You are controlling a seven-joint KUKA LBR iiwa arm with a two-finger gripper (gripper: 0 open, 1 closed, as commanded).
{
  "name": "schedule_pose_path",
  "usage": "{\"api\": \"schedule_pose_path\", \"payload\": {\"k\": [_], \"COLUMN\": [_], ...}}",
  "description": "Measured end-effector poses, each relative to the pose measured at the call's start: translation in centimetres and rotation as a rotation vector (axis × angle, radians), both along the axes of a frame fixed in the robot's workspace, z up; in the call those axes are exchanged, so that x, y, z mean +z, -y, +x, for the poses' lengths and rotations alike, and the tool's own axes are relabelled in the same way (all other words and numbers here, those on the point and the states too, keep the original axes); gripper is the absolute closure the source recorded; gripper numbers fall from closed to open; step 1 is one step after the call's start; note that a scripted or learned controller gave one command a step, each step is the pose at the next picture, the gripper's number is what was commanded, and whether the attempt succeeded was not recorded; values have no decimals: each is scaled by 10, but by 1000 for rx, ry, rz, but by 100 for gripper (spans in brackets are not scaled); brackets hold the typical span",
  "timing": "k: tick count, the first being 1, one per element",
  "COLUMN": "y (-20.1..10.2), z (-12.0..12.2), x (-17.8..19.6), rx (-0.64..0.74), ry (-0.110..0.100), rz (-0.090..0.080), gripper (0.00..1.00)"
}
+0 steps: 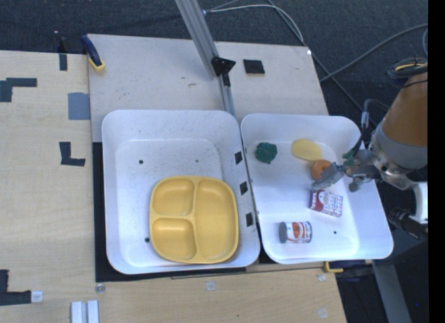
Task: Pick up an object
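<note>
Reaching in from the right, the grey two-finger end effector (pixel 336 176) hangs low over the right-hand shallow white bin (pixel 368 245), its tip beside the small orange ball (pixel 319 168) and just above the flat red-and-white packet (pixel 327 202). Whether it is wide or narrow cannot be told at this slant, and nothing is seen held in it. The orange ball lies immediately to the camera-left of the tip; the packet lies just toward the near rim, its long axis running roughly left to right. Either appears a plausible target, though which one the tip is aligned with is hard to judge. Farther out in the same bin sit a rounded yellow lemon-like object (pixel 306 149), a dark green lumpy object (pixel 265 152) and a small red-labelled tin can (pixel 295 232) lying on its side. The left-hand white bin (pixel 125 176) holds a yellow four-compartment plastic tray (pixel 194 219). Both bins rest on the tabletop (pixel 42 189).
</note>
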State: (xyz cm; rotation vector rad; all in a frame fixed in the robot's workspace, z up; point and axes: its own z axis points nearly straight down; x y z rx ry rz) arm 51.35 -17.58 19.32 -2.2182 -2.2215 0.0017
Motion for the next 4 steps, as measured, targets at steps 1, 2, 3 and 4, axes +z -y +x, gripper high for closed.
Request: {"api": "schedule_pose_path", "payload": {"k": [1, 2, 3, 4], "y": [1, 4, 3, 10], "z": [9, 10, 13, 8], "x": [-52, -101, -87, -40], "rx": [0, -3, -1, -1], "ry": [-3, 8, 13, 3], "rz": [-1, -9, -7, -1], "gripper": [0, 0, 100, 100]}}
